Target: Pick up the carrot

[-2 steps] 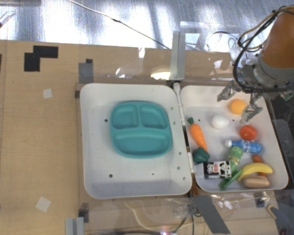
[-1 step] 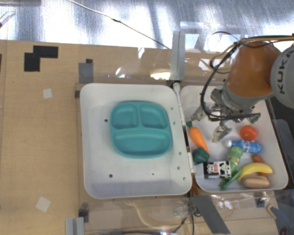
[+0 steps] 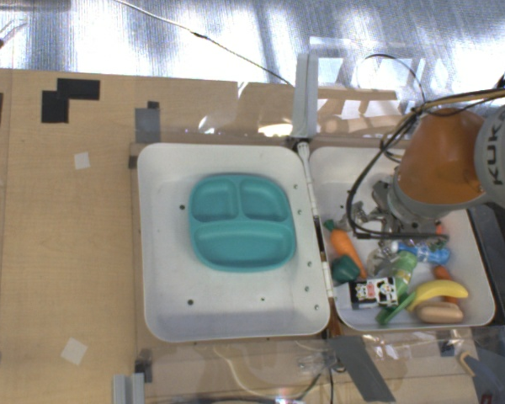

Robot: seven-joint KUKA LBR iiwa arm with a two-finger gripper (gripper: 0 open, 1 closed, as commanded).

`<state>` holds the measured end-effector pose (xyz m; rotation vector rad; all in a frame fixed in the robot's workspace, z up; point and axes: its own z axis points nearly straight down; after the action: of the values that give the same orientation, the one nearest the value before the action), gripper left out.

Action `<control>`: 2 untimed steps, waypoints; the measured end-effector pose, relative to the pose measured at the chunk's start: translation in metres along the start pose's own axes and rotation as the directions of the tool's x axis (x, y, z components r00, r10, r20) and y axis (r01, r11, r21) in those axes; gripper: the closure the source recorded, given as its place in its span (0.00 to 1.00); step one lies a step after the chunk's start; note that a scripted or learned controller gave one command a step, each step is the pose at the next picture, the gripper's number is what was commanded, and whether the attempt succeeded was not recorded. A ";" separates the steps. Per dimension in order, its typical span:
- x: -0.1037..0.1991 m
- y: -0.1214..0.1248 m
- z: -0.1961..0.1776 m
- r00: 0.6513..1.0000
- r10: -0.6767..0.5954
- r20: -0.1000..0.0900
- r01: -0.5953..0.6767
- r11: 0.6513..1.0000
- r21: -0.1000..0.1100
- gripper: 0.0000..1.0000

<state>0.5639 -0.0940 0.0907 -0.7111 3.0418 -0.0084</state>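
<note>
The gripper (image 3: 387,241) hangs low in the right bin (image 3: 486,310), just right of the carrot (image 3: 347,247); whether it grips anything, I cannot tell.

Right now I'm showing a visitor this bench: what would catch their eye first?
Probably the teal divided plate, alone in the middle of the left bin. Then the arm's orange band over the right bin, where the carrot lies at the left edge of a toy pile with a banana.
</note>
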 end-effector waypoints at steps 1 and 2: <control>0.026 0.024 -0.001 1.000 0.030 0.004 -0.030 1.000 0.003 0.00; 0.025 0.021 0.000 0.970 0.245 -0.004 -0.245 0.970 0.002 0.00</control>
<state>0.5321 -0.0860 0.0905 -0.3304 3.1091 -0.0090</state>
